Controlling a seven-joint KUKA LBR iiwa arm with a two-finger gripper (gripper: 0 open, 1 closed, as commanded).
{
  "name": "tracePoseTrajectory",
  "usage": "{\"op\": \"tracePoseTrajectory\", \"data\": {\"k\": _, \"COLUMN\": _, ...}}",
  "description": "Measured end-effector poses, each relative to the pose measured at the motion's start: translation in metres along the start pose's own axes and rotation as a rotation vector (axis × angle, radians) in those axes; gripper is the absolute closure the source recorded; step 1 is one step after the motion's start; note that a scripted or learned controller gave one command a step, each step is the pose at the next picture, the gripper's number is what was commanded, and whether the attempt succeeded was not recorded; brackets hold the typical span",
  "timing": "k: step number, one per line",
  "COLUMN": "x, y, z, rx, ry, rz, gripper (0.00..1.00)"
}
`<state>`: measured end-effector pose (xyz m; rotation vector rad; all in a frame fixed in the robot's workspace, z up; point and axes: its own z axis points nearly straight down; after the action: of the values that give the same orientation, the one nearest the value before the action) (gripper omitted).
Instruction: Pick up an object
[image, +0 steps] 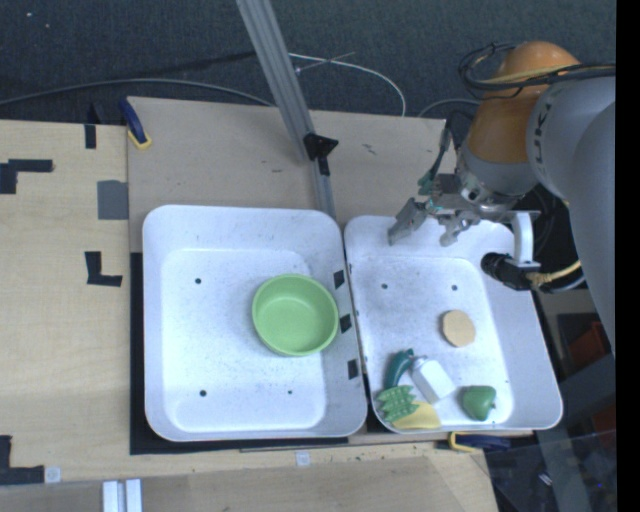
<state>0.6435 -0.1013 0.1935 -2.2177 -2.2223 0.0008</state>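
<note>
Camera view, looking down at a slant: gripper (428, 226) raised over the far rim of the right bin (520, 400), two fingers spread apart, nothing between them. No candidate lifted yet.

Scattered in the right bin: a tan disc (459, 328) lying flat and alone near the middle; a green pepper-like piece (478, 401) at the near right corner; a white block (432, 380) touching a dark green handled item (399, 367); a green-and-yellow piece (403, 408) against the near rim. In the left bin (170, 300), a green bowl (294, 315) sitting upright.

Probably light plastic or foam toys, stiff enough for a pinch. Disc: thin, low, likely slippery, best pinched across its edges. Pepper piece: rounded, may roll, best taken across the widest part. Crowded cluster by the near rim: awkward for finger clearance.
</note>
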Motion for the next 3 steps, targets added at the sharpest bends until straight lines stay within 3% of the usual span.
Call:
{"op": "tracePoseTrajectory", "data": {"k": 1, "x": 0.000, "y": 0.000, "z": 0.000, "rx": 0.000, "ry": 0.000, "rz": 0.000, "gripper": 0.00}}
{"op": "tracePoseTrajectory", "data": {"k": 3, "x": 0.004, "y": -0.006, "z": 0.099, "rx": 0.005, "ry": -0.002, "rz": 0.000, "gripper": 0.00}}
